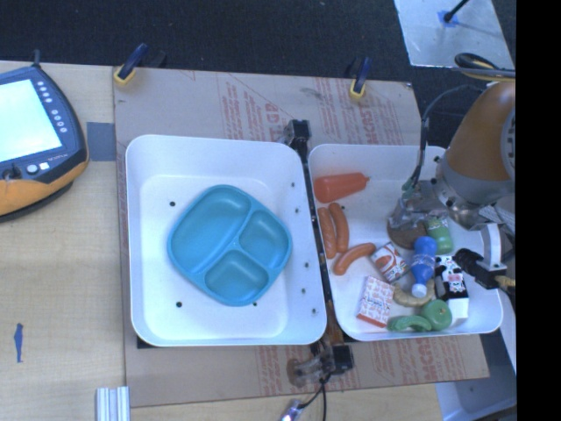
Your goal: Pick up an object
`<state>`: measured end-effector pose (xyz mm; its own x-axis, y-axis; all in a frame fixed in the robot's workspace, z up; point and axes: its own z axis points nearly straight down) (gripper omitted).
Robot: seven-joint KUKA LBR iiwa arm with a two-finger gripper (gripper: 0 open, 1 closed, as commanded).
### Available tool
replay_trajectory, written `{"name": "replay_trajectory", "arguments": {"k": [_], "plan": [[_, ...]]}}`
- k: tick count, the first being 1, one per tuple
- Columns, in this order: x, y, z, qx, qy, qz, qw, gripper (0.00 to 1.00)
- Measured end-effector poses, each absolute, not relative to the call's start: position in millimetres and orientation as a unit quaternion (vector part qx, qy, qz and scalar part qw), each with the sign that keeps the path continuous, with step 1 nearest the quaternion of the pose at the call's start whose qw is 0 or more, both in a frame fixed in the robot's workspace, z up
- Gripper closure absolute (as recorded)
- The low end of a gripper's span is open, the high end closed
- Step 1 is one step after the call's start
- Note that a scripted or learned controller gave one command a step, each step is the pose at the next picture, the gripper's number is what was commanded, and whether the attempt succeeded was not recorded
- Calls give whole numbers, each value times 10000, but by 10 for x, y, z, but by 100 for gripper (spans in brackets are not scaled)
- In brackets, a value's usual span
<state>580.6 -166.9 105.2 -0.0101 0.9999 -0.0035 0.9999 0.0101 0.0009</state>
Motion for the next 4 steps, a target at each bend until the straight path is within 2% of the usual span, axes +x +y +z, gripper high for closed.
{"name": "replay_trajectory", "arguments": {"k": [2,3,4], "plan": [[5813,-1691,1258,7012,7129,-25,53,100],[5813,-1691,1258,7008,7133,-29,54,0],[6432,-1738,914,7053,7089,-17,-13,0]]}}
